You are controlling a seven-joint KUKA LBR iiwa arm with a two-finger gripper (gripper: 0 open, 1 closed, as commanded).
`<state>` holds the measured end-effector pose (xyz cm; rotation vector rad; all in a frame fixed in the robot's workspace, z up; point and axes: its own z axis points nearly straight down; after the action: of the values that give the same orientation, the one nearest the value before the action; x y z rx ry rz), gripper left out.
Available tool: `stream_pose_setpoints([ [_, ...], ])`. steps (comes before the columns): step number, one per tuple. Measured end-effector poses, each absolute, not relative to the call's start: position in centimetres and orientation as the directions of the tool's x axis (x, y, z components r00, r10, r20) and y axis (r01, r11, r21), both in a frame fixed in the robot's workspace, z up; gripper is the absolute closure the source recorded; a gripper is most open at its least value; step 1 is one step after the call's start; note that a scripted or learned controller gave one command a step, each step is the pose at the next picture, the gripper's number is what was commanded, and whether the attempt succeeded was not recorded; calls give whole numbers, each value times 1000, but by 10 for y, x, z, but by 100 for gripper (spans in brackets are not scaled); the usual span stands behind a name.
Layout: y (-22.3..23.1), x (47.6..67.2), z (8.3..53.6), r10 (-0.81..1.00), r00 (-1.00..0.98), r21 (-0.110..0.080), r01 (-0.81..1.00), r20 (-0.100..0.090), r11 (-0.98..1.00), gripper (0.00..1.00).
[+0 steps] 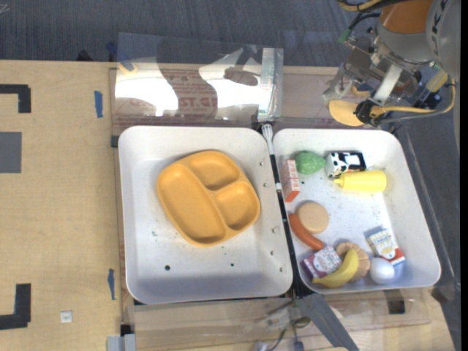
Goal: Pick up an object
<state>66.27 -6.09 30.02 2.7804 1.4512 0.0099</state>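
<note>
The gripper (349, 102) hung beyond the right bin's (418, 196) far rim, its grip impossible to judge; a banana (345, 271) lay near that bin's front edge.

The arm (409, 20) is grey with an orange band above the wrist, yellow and black cables looping around its cluttered metal end effector (369, 97).

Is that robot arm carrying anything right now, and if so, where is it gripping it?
It cannot be told. The gripper hangs above the far rim of the right bin, with a yellow-orange disc just below it, but whether it grips that disc is unclear.
</note>
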Motion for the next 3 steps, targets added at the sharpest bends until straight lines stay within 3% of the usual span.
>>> stream_pose_setpoints([
  [1,-20,662,218,623,782,-7,623,-6,-782,100],
  [2,-112,604,206,578,816,-3,578,-5,-816,100],
  [3,-90,637,229,202,979,-1,202,1,-979,100],
])
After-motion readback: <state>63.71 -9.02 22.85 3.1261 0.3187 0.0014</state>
